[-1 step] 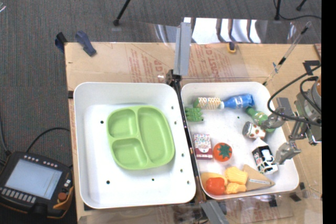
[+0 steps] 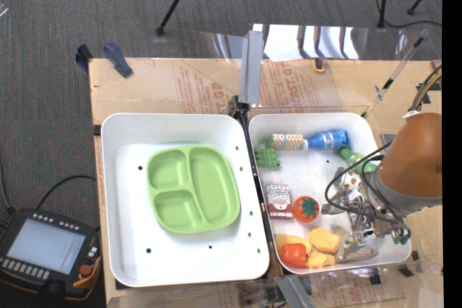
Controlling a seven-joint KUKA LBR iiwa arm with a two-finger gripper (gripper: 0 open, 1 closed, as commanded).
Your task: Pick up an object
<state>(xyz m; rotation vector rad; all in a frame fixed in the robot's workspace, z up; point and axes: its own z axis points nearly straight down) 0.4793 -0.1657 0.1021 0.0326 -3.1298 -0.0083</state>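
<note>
I see two white bins on a cardboard-topped bench (image 2: 166, 83): the left bin (image 2: 115, 155) holds one green divided plate (image 2: 193, 188). In the right bin (image 2: 317, 122), the gripper (image 2: 364, 223) hangs near the right edge, grip state unclear; one tomato (image 2: 305, 208) sits mid-bin, one blue bottle (image 2: 326, 139) along the far edge.

Right bin (image 2: 317, 119) crowded: blue bottle (image 2: 326, 139) along the far wall, carton (image 2: 278, 200) and tomato (image 2: 306, 208) mid-bin, yellow and red pieces (image 2: 307, 249) packing the near corner. Open floor between bottle and tomato. Left bin (image 2: 130, 256) has room all around the green plate (image 2: 193, 188).
</note>
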